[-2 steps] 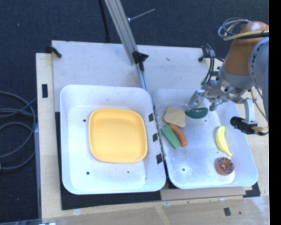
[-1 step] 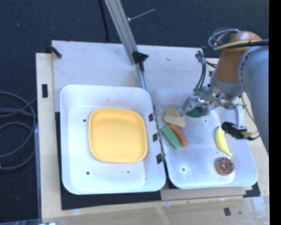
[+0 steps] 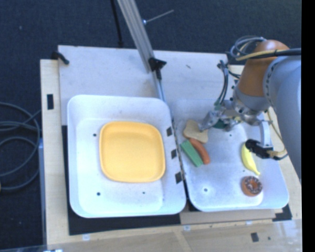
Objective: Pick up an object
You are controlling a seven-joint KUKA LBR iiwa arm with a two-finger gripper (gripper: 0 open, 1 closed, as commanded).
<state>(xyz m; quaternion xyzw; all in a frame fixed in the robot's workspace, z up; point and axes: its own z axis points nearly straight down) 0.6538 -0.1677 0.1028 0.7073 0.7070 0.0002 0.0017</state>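
We cannot resolve the gripper (image 3: 212, 121) fingers, small and blurred near the right bin's (image 3: 220, 196) far edge, arm (image 3: 283, 93) cut off at frame right, tan piece (image 3: 195, 132) shape unclear

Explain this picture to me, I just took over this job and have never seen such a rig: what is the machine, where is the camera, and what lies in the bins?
The camera is fixed above the bench and looks down at a slant. The machine is one grey robot arm with an orange band, reaching in from the right. Its pincer hangs low over the upper part of the right bin; I cannot make out whether it grips anything.

The left bin holds a yellow square plate. In the right bin lie a tan, bread-like piece, a green block with an orange carrot-like piece beside it, a banana and a brown doughnut. The tan piece lies nearest the pincer.
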